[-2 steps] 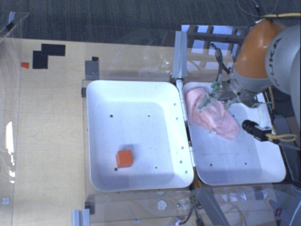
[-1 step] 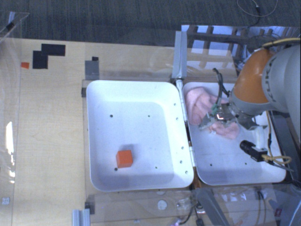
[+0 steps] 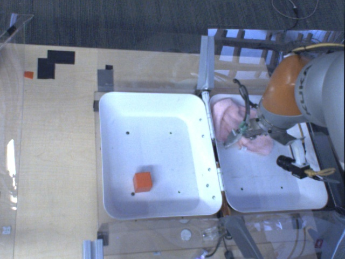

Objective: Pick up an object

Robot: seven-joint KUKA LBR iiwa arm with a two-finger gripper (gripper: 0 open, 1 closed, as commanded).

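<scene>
Gripper (image 3: 235,140) over pink cloth (image 3: 229,117) in right bin (image 3: 280,198); finger state unclear; orange block (image 3: 143,182) left bin (image 3: 156,117).

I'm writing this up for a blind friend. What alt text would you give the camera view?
A grey robot arm with an orange band reaches from the right, its gripper low over a crumpled pink cloth in the right white bin. The left white bin beside it holds a small orange block near its front left corner.
</scene>
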